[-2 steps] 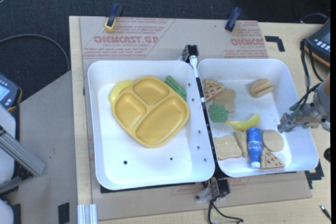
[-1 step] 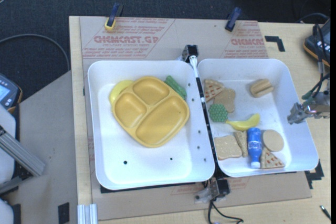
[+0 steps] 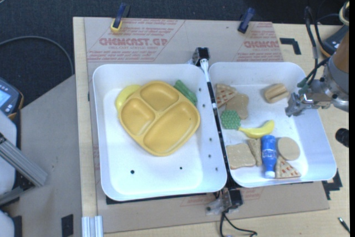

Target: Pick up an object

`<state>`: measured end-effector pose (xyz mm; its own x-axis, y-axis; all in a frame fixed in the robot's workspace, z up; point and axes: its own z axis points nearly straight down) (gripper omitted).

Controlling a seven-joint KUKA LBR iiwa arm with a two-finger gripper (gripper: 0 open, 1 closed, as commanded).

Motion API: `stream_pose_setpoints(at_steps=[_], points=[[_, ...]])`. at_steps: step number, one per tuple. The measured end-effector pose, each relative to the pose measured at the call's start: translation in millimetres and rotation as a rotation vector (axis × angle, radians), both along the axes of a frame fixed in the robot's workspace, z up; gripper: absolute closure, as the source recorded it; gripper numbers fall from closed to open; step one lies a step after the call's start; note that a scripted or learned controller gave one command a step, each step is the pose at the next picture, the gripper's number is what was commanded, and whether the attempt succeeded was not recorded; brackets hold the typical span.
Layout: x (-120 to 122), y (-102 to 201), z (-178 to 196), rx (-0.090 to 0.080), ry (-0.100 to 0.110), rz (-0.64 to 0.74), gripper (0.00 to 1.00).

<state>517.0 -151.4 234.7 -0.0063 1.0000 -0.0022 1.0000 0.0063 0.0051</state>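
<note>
Your end effector point(image 3: 295, 104) hangs over the right bin's point(image 3: 316, 141) far right side, finger state impossible to tell from here, and the nearest pickable thing, the bread roll point(image 3: 275, 92), lies just to its left, long axis running roughly left-right.

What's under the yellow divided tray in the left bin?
A green piece pokes out at the yellow divided tray's upper right edge, a yellow piece at its upper left. How far either runs beneath is covered.

A yellow divided tray point(image 3: 159, 117) sits in a white bin point(image 3: 105, 136), with a yellow banana point(image 3: 257, 130) and blue bottle point(image 3: 268, 154) nearby
</note>
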Motion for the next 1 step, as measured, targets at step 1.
stream_pose_setpoints(at_steps=[1], points=[[44.0, 35.9, -10.4, 0.002, 0.001, 0.000, 1.00]])
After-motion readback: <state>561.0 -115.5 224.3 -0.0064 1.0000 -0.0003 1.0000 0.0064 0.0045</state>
